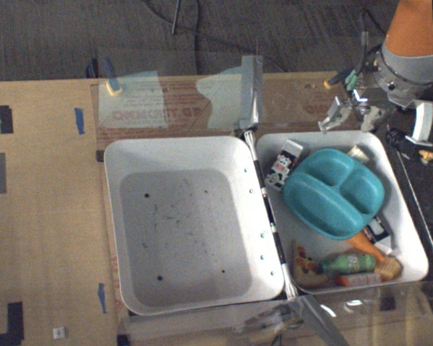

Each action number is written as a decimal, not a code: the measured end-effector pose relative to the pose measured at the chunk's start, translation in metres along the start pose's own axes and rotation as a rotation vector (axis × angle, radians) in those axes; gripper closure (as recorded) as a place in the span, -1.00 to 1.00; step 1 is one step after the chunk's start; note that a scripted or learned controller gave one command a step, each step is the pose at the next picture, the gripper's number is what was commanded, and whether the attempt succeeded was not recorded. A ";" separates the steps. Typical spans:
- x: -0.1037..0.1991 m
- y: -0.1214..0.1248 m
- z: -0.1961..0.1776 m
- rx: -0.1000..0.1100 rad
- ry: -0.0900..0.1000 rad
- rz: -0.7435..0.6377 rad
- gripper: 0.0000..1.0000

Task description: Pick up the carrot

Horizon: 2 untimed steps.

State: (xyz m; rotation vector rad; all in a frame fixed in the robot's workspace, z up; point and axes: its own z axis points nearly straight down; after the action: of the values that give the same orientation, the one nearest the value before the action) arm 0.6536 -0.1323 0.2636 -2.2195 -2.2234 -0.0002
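- The gripper [349, 115] sits at the upper right of the frame, just above the far rim of the right bin [410, 216]; its two pale fingers [332, 119] are spread apart, with nothing between them.
- Behind it, the grey wrist and the orange band [411, 22] of the arm rise toward the top right corner.
- Directly below the gripper, a teal divided plate [333, 193] lies upside down and tilted, covering most of the right bin's middle.
- A small black-and-white carton [282, 165] lies at the plate's upper left, against the bin's left wall.
- The carrot [366, 245] is in the lower right part of the right bin, its orange body poking out from under the plate's lower edge, well apart from the gripper.
- Just beside the carrot toward the bottom lie a green bottle [348, 261], and a flat printed card [305, 264] at the lower left corner of that bin.
- The left bin [186, 221] takes up the centre of the frame, showing a speckled white floor.
- Both bins rest on a brown cardboard-covered bench [45, 214] with blue tape marks.
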 end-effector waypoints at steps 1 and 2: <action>0.028 -0.042 0.073 0.002 0.001 0.210 -1.00; 0.004 0.014 0.113 -0.004 -0.002 -0.020 -1.00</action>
State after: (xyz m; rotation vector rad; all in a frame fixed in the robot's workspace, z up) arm 0.6675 -0.1286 0.1508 -2.1996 -2.2490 -0.0029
